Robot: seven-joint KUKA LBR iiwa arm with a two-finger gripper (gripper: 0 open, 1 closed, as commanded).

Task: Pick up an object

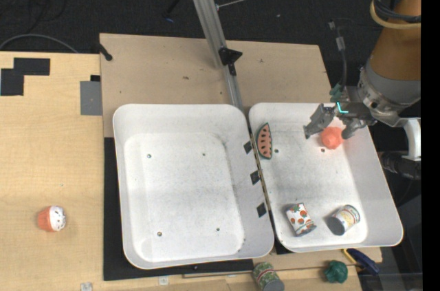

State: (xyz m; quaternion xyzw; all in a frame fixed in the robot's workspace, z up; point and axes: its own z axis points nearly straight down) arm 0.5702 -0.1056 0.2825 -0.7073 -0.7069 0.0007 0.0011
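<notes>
One small orange ball (331,138) sat in the right bin (375,176), directly under the gripper (333,123), whose dark fingers spread apart above it, gripping nothing. Round and smooth, it shared that shallow white plastic tray with a watermelon slice (264,140), a spotted box (300,219) and a can (343,219).

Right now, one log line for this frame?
phase: approach | gripper: over right bin, fingers open | target: orange ball, not held | also in bin: watermelon slice, two cans
</notes>
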